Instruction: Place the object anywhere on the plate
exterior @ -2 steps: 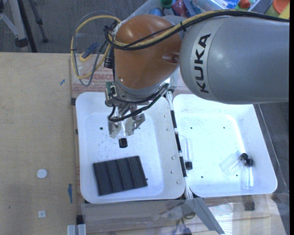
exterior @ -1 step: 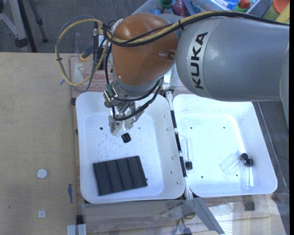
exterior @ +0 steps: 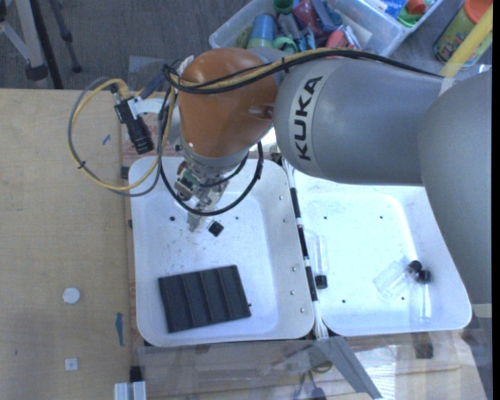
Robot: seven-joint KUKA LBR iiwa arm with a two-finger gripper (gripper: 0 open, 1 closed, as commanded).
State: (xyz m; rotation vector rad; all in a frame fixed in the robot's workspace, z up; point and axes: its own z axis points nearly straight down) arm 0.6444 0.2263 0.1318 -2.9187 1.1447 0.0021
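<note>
A small black block [exterior: 216,228] lies on the floor of the left bin [exterior: 266,195], near its middle. My gripper [exterior: 200,216] hangs from the orange wrist over the back half of that bin, its tip just left of and slightly above the block. Whether it touches the block cannot be told. The plate [exterior: 205,297] is a dark grey ridged rectangle lying flat at the front of the left bin, well in front of the gripper and apart from the block.
The right bin [exterior: 437,234] holds a clear plastic piece [exterior: 388,280] and a small black part [exterior: 418,271] near its front right. A box of colourful items [exterior: 312,23] stands behind the bins. The big grey arm covers the right bin's back.
</note>
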